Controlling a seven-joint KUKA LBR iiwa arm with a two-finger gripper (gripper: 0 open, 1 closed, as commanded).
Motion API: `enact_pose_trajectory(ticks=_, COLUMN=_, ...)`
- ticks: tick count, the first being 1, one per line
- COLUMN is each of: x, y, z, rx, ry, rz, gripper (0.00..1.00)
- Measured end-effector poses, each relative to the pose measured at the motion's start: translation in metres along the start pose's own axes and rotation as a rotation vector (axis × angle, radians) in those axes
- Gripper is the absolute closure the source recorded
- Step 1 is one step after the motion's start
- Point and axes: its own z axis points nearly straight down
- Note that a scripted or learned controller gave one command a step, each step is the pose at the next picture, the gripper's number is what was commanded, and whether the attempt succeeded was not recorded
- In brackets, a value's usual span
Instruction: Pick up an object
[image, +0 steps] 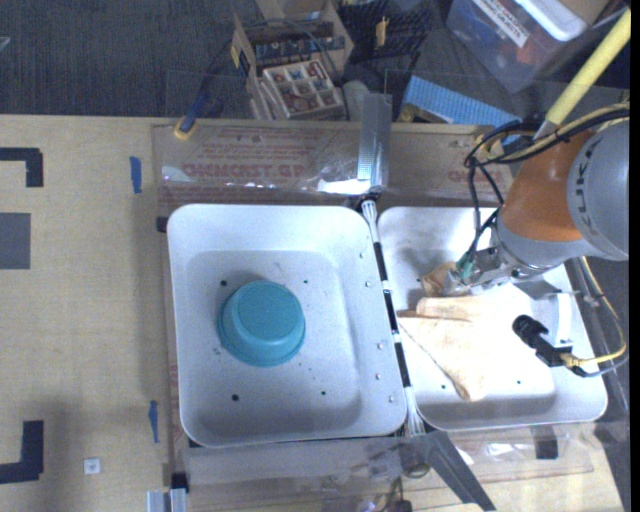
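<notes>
Well to the right of the teal bowl (262, 321), across the rims where the two bins meet, a tan cloth (462, 345) lies flat on the floor of the right bin (420, 235). One long edge of it points back toward the bowl, and the rest fans away toward the bin's near side.

The claw (458, 275) hangs low just above the cloth's far edge, also on the bowl's right. A small crumpled tan lump (438, 281) sits against the claw on the side nearest the bowl. I cannot tell whether this lump is a raised corner of the cloth or a separate scrap. Nor can I tell whether the claw is released, clenched, or grasping it, because the wrist hides that part.

The count is one teal bowl, one tan cloth, one tan lump and two white bins. The bowl rests upside down, alone, near the middle of the left bin (190, 240). The grey arm (545, 205), with its orange band, reaches in from farther right of the bowl.
</notes>
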Motion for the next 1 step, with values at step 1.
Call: enact_pose_trajectory(ticks=1, x=-0.0001, y=-0.0001, z=0.0000, rx=0.000, ry=0.000, rz=0.000, gripper=0.00)
